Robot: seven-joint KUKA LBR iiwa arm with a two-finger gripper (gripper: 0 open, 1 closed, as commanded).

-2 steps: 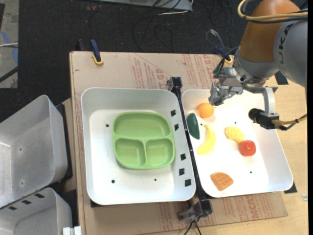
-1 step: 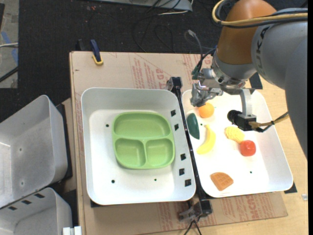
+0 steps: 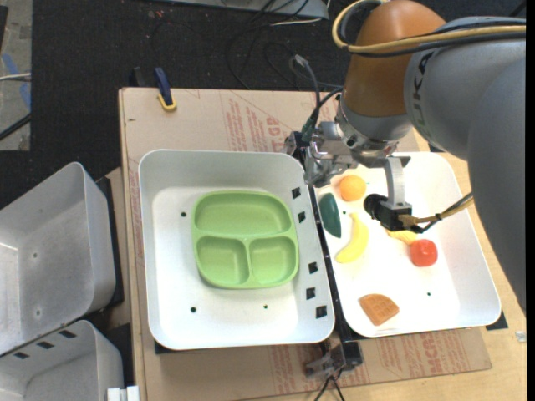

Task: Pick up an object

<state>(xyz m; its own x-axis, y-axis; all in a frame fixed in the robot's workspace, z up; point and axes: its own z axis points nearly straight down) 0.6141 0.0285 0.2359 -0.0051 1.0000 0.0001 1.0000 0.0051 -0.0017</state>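
Hand [image 3: 318, 165] just beside orange fruit [image 3: 352, 188]

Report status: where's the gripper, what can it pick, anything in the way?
Gripper at right bin's far-left corner, beside the orange. Dark green vegetable and banana close by. Bin's left wall tight alongside.

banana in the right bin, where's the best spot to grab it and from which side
Probably the banana at its middle, coming straight down from above and closing across its narrow width. It lies flat in the right bin, its length running roughly up the view, with bare floor beside the middle; its upper tip sits close to the dark green object.
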